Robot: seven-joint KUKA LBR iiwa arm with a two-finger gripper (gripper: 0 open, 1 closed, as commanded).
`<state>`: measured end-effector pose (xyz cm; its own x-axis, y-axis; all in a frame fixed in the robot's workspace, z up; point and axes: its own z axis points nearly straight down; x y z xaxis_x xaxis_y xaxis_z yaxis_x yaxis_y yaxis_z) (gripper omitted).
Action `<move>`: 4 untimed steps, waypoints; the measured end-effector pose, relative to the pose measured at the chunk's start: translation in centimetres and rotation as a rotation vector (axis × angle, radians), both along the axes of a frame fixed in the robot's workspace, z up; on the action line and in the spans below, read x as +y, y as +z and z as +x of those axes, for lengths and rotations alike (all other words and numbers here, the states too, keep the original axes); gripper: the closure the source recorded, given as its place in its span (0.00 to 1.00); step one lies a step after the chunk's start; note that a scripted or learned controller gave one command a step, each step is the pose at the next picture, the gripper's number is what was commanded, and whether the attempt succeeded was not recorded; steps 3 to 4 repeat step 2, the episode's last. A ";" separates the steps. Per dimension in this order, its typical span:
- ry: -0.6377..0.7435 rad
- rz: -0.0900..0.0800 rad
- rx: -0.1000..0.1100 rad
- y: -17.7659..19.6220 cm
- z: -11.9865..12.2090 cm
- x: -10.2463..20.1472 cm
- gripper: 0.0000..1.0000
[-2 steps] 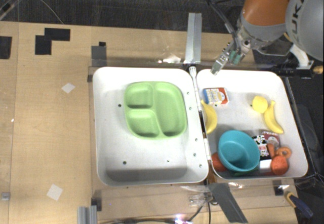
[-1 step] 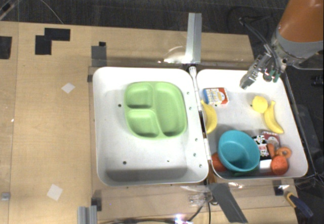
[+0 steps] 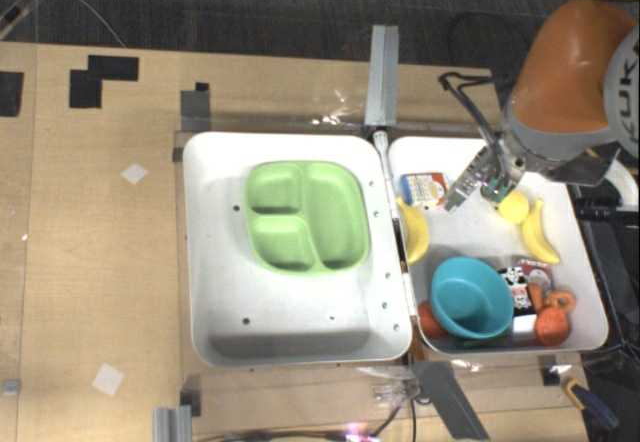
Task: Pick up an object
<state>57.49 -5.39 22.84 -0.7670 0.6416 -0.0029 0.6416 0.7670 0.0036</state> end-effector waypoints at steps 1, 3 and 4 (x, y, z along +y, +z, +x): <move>-0.071 0.002 -0.002 1.6 5.3 6.5 1.00; -0.124 -0.005 -0.002 -0.4 1.0 -6.5 1.00; -0.124 -0.005 -0.002 -0.4 1.0 -6.5 1.00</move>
